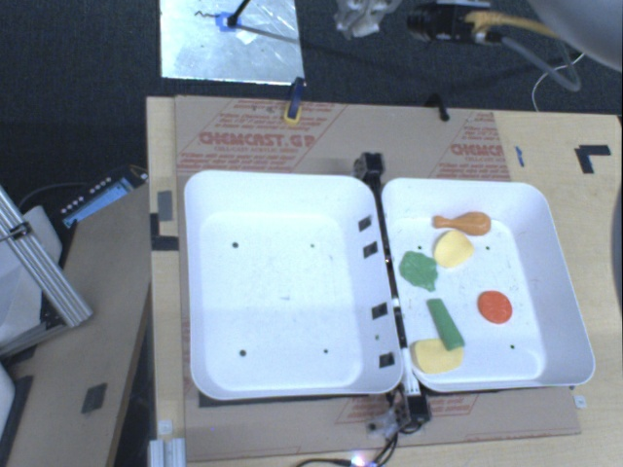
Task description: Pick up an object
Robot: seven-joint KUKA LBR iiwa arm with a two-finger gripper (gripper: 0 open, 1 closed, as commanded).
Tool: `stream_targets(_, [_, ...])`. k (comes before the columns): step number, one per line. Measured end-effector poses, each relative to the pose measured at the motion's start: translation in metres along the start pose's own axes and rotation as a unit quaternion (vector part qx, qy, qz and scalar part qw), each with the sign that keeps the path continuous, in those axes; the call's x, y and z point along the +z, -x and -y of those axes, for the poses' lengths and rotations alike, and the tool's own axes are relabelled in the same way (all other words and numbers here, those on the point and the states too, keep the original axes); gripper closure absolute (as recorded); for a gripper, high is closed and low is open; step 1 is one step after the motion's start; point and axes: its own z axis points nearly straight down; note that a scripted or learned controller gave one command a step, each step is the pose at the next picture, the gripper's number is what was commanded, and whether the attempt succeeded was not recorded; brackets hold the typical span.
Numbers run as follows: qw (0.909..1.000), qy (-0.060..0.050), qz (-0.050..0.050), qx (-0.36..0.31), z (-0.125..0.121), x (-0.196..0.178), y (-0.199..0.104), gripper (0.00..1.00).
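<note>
The gripper (365, 8) hangs far above the bins; I cannot tell its state. No pick begun: it must descend to the right white bin (560, 261), perhaps onto the round orange disc (494, 306).

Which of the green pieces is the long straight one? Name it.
The green bar low in the right bin, its lower end on a yellow piece. The other green piece, higher up, is a ragged leafy lump.

I see dark carpet (78, 76) behind my worktop (604, 261), a shiny metal sheet (229, 27) lying on it.
</note>
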Motion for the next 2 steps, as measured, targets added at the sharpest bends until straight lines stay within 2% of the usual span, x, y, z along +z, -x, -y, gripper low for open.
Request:
stream_targets(1, [1.0, -0.003, -0.001, -0.003, 0.092, -0.001, -0.014, 1.0])
stream_targets(2, [1.0, 0.001, 0.0, 0.001, 0.015, 0.0, 0.008, 1.0])
